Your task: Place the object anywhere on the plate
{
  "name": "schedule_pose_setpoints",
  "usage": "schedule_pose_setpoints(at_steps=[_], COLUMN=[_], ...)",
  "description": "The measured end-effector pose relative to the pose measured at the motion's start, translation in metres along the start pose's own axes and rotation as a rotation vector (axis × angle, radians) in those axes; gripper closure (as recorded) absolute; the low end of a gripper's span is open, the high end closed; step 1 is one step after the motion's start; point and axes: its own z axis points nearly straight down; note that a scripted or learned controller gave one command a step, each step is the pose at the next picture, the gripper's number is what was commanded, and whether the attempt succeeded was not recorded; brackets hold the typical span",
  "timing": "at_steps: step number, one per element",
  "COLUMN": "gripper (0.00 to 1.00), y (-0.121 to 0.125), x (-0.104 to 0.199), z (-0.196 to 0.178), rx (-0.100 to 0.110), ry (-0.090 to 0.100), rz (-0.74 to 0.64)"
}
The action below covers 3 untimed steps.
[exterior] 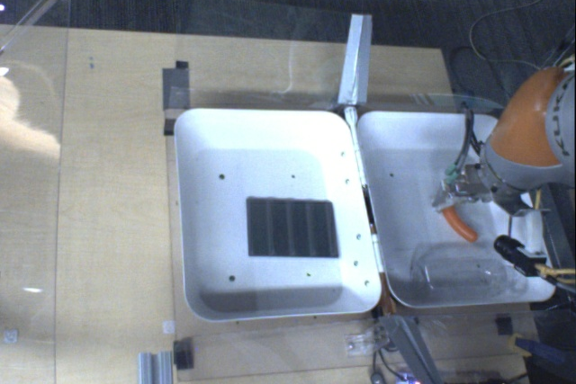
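Observation:
A dark grey ribbed rectangular plate (292, 227) lies flat in the left bin (207, 148), slightly below its middle. A small orange carrot-shaped object (461, 226) lies on the floor of the right bin (396, 148), towards its right side. My gripper (461, 190) hangs just above the upper left end of the orange object, reaching down from the grey wrist under the orange band (533, 126). The wrist hides how the gripper meets the object.
A clear, see-through container (454, 270) lies on its side near the right bin's front wall, just below the orange object. A black part (511, 250) juts in at that bin's right rim. A metal divider post (355, 58) stands behind the bins.

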Motion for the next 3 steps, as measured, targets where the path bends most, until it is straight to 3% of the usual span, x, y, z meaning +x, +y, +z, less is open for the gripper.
schedule_pose_setpoints(at_steps=[1,2,3], gripper=[1.0,1.0,1.0], y=[-0.023,0.044,0.068], x=[-0.035,0.006,-0.04], z=[-0.01,-0.147,-0.069], rx=[0.008,0.005,0.01], ry=[0.003,0.002,0.002], rz=[0.069,0.006,0.086])
